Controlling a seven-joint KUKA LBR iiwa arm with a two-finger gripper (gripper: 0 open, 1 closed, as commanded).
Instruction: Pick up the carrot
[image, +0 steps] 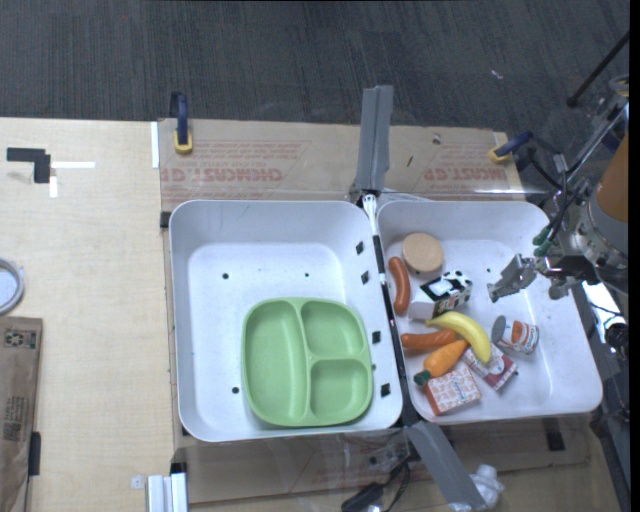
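Claw, my grey two-finger metal gripper (508, 281), hangs over right white plastic bin (560, 395), fingers spread apart, pinching nothing. Orange plastic carrot with green tip (443, 359) lies lower left of me, well apart, its upper end under yellow plastic banana (468, 331). Orange sausage-shaped toy (426, 339) touches carrot's upper side. Red snack packet (454, 390) sits just below carrot. Left white plastic bin (200, 250) holds green three-compartment plate (262, 345).

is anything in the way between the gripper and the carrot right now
Yes. The banana lies between the gripper and the carrot, resting across the carrot's upper end, so a straight approach from the right meets the banana first.
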